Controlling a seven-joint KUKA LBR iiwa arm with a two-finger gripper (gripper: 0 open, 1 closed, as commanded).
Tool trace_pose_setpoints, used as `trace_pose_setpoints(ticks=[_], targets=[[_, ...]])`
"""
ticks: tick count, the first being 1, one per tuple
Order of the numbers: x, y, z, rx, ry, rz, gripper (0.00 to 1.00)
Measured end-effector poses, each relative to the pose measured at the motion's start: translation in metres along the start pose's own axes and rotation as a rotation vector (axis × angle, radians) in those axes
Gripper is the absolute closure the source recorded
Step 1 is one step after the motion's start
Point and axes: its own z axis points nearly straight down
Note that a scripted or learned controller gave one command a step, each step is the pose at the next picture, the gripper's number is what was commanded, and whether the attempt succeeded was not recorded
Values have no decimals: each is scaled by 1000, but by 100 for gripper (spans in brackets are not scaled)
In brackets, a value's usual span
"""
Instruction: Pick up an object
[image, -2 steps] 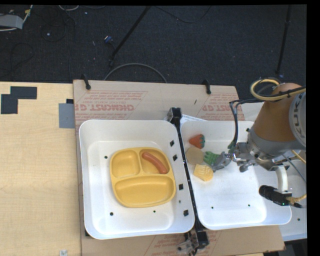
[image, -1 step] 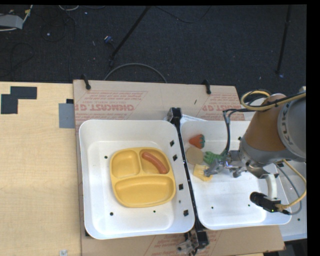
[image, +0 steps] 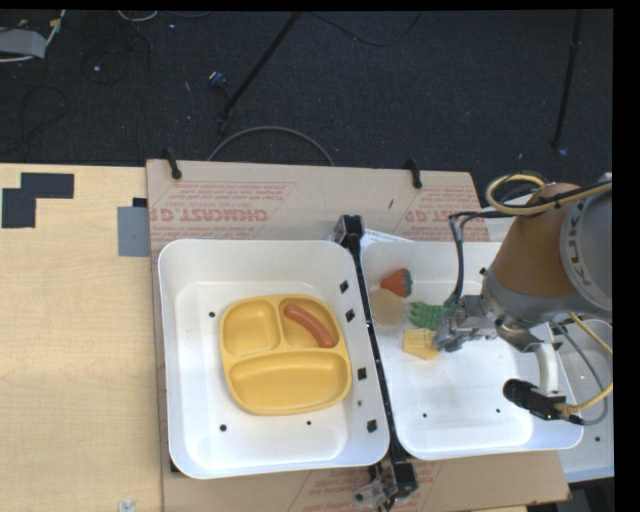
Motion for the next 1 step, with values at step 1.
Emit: trace_pose_setpoints(ticks=[1], targets=[[5,-4,-61,1,-3,-4,100]])
